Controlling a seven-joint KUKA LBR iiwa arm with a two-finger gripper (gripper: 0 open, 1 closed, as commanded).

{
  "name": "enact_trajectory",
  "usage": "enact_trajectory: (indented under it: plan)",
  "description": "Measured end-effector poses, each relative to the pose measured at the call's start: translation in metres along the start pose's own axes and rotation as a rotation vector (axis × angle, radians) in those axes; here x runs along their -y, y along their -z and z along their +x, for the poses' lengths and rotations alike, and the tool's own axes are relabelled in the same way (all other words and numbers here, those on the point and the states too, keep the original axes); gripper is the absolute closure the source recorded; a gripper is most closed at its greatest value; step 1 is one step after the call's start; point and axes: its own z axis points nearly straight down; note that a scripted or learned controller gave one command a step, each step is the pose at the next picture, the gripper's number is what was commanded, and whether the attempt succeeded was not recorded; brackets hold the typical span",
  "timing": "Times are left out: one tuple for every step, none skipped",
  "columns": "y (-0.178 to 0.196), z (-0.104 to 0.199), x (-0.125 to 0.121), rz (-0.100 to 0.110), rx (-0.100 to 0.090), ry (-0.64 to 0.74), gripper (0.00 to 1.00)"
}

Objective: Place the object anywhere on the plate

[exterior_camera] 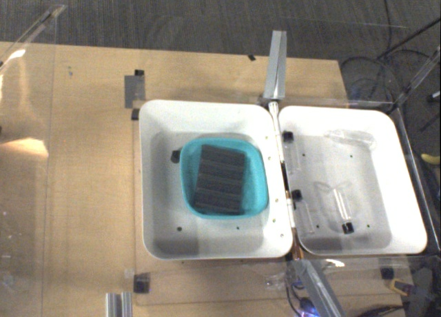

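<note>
2 white bins sit side by side on the wooden table (83, 191), their inner edges touching. In the left bin (155, 240) lies a teal plate (258, 188), and a dark ridged block (220, 178) rests flat on the middle of it, well inside the rim. The right bin (406, 226) holds something clear (341, 202), too faint to make out. How the hand stands, I cannot tell.

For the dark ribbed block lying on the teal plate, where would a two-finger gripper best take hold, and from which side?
Probably from straight above, closing across the dark ribbed block's two long edges near its middle. It lies flat on the teal plate, so only the top and sides are open; the narrower width suits the fingers.
</note>
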Motion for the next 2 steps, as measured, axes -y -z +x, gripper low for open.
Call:
enact_trajectory:
  plan:
    - [0.0,0.0,0.0,0.001,0.0,0.0,0.0]
    - [-0.001,0.082,-0.016,0.0,0.0,0.005,0.0]
